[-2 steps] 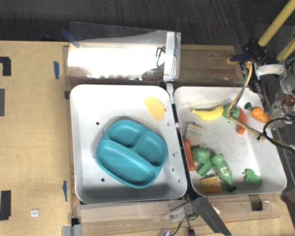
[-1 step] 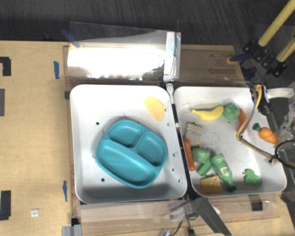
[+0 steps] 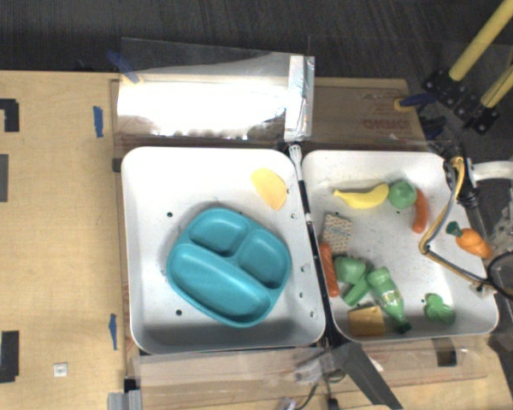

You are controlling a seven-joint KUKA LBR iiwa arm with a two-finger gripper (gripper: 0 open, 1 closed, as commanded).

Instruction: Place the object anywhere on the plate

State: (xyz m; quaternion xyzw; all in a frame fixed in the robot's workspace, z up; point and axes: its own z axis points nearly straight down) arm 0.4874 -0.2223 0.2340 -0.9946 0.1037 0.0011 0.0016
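The arm [image 3: 496,220] sits at the view's right edge, low and partly cut off.

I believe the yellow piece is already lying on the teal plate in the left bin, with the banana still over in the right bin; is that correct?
Not quite: in the camera view the yellow piece lies on the white floor of the left bin, apart from the teal plate, near the bin's far right corner. The banana is indeed in the right bin.
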